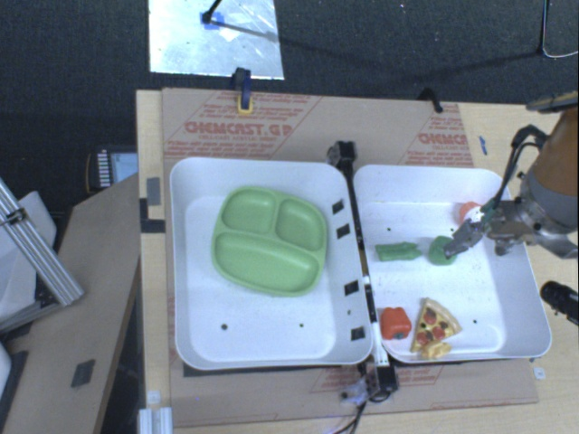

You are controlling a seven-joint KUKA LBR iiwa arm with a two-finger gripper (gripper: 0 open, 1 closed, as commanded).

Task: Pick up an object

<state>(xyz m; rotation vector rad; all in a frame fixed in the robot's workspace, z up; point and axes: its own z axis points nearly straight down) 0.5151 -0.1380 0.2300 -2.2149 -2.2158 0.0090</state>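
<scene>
The right bin (507, 333) holds several toy foods. A long green piece (398, 252) lies near its middle, and a rounder green piece (441, 252) sits just right of it. An orange-red piece (468, 211) rests toward the back. A red pepper (395, 323) and a pizza slice (434, 325) lie by the front wall. My gripper (463, 238) reaches in from the right, low over the bin. Its tip is right against the upper right side of the rounder green piece. The orange-red piece is just behind it.
The left bin (194, 333) carries a green divided plate (270, 240). A black clip strip (355, 242) runs along the seam between the two bins. A cable (514, 156) loops above the wrist at the right.
</scene>
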